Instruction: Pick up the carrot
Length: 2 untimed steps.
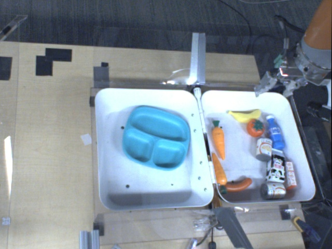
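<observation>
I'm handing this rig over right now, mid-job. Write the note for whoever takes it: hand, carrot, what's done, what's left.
Hand: above the right bin's far right corner, outside the rim, holding nothing; whether it is open or shut cannot be read.
Carrot: lying in the right bin's left part, near the divider, green top toward the far side. A second orange piece lies just below it, with a sausage at its near end.
Left bin: holds a blue tray.
Done: nothing yet; carrot untouched.
Left: move over the carrot, descend, grasp, lift.

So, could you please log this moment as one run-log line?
gripper: above right bin's far edge | carrot: lying in right bin, untouched | pick: not started
</observation>
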{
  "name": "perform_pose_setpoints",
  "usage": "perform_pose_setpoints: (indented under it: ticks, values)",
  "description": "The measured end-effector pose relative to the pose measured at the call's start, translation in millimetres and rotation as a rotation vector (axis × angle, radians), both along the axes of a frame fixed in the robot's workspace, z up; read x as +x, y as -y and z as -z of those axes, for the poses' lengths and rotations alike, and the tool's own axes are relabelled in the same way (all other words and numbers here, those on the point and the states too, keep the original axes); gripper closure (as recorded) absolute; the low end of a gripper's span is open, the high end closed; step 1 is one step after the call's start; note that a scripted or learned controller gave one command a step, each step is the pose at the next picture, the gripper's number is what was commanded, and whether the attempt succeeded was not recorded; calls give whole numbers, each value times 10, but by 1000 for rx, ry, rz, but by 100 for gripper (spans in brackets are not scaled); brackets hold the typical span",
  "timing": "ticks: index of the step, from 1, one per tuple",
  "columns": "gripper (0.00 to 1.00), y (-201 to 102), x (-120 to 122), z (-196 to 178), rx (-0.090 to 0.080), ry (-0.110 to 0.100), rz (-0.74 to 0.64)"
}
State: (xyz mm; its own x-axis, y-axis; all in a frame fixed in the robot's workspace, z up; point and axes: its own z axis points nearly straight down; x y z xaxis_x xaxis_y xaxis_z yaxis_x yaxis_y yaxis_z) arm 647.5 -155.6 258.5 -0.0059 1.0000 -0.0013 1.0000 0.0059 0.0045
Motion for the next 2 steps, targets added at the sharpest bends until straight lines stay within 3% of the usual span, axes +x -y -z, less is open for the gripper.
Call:
perform_pose_setpoints:
  ticks: [1,2]
  values:
    - [0,-625,158,1388,1,1,-18]
    - [0,-683,-369,1698,1,6,-147]
